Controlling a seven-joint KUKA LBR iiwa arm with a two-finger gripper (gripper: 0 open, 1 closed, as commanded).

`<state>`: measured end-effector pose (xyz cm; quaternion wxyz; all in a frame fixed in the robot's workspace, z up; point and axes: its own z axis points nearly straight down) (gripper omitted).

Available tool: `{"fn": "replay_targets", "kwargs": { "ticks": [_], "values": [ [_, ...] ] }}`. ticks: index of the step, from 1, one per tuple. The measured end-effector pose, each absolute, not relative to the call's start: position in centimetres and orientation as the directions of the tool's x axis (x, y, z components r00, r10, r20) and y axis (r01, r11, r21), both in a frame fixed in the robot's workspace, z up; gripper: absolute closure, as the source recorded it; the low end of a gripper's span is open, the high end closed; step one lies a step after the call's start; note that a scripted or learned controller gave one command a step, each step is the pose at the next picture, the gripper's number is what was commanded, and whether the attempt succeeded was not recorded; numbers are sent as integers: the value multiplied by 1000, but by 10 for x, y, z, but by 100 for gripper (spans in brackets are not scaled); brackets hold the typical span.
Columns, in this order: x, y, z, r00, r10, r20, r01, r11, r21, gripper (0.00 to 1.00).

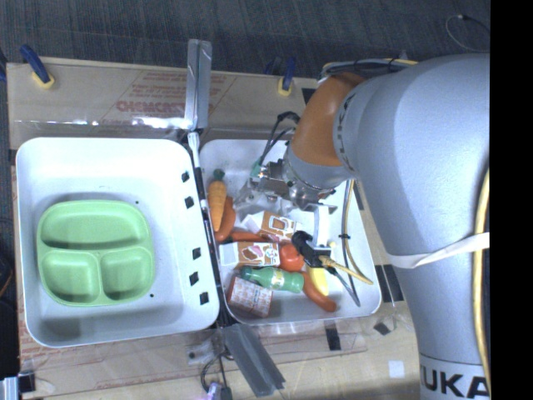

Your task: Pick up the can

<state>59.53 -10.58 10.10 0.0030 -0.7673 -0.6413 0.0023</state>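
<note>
Can first: the small brown-labelled cylindrical tin can (251, 297) lies on its side at the near edge of the right-hand shallow white bin (363, 300), its long axis running roughly left to right with a slight tilt, just beside a green plastic bottle (275, 279). Gripper (291, 192) sits up toward the bin's far half, over crinkled clear wrapping, so the can lies down the view and a touch left of it, well apart. Grey arm with its orange band (321, 132) leans in from the right, wrist pointed down. Whether that hand is released or clenched, I cannot tell. An orange carrot (216, 204) hugs the left wall.
</note>
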Motion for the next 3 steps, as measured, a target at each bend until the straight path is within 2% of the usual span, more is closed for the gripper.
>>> {"fn": "replay_targets", "kwargs": {
  "ticks": [1,2,3],
  "values": [
    [511,-113,94,368,930,0,930,-368,-2,0],
    [559,-158,162,541,841,0,841,-541,-5,0],
    [522,-138,92,496,868,1,868,-496,-1,0]
  ]
}}
